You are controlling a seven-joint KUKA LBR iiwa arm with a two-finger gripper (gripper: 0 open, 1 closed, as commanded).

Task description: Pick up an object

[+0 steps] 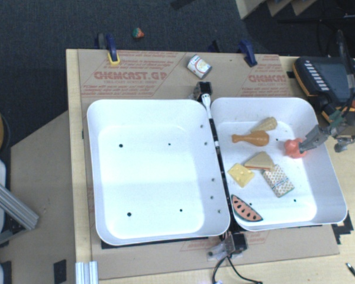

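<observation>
Toys lie scattered in the right bin [319, 209], and the small red one [293, 148] at its right side is the piece nearest my gripper [310, 142]. My grey tip sits right against that red toy, touching or just above it; whether it is grasped I cannot tell from this slanted look. Left of it lies a toy drumstick [251, 138], with a tan bread-like piece [265, 124] just beyond toward the far wall. Nearer the middle sit a tan wedge [259, 161], a yellow cheese slice [241, 174] and a patterned blue-and-white block [278, 180]; a watermelon slice [245, 209] rests at the near left corner. The left bin [100, 158] lies beside it, and a small white box [199, 66] stands on the bench [83, 81] beyond both. As I judge it, I am at the grasp itself. The next move calls for a firm hold on the red toy, then a straight lift clear of the bin wall.
</observation>
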